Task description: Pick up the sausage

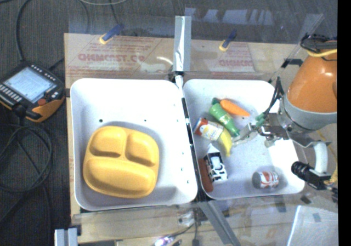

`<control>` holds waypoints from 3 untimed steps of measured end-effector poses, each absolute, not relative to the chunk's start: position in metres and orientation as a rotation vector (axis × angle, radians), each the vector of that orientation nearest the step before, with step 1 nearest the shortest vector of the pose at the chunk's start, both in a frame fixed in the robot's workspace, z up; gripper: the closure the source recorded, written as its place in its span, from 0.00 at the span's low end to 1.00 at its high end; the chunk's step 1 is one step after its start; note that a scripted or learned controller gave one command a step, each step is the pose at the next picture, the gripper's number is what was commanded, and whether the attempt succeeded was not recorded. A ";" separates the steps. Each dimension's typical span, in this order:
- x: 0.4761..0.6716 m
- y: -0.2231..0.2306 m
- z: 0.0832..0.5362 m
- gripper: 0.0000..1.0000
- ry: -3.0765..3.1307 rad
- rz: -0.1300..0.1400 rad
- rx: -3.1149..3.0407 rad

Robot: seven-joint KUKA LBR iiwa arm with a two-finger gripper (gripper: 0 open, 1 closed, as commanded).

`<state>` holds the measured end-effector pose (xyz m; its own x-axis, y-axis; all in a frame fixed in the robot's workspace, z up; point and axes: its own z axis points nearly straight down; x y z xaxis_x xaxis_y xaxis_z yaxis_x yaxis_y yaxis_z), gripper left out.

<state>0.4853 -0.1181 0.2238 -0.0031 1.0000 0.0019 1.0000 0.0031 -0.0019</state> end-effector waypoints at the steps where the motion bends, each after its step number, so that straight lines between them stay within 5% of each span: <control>1: 0.531 -0.104 0.094 0.00 -2.018 -0.004 -2.407; 2: 0.531 -0.103 0.102 1.00 -2.016 -0.005 -2.404; 3: 0.596 -0.143 0.091 1.00 -2.187 -0.019 -2.270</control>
